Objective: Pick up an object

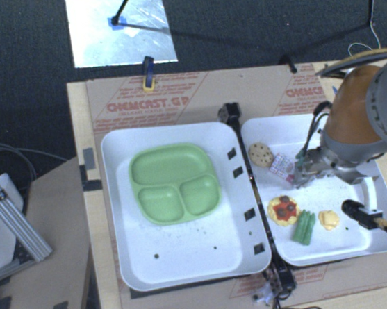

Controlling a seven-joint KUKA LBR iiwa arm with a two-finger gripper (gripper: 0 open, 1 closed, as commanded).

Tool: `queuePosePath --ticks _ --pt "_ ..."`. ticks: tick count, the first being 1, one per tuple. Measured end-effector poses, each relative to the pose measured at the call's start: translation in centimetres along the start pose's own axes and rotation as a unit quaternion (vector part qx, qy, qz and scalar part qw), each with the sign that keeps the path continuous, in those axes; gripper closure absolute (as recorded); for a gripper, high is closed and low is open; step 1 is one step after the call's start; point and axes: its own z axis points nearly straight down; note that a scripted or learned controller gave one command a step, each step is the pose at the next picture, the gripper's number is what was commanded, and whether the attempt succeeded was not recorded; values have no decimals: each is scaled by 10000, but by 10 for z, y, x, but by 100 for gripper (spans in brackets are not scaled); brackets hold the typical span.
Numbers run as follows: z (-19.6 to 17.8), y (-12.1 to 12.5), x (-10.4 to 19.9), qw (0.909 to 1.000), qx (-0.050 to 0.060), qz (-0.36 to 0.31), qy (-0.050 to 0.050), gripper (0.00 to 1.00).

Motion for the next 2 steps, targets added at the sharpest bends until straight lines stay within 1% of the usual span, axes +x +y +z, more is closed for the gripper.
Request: queuePosePath --ticks 1,2 --pt "0 0 0 10000 1 1 2 0" --pt "-53 37 -19 10000 -30 -16 -13 0"
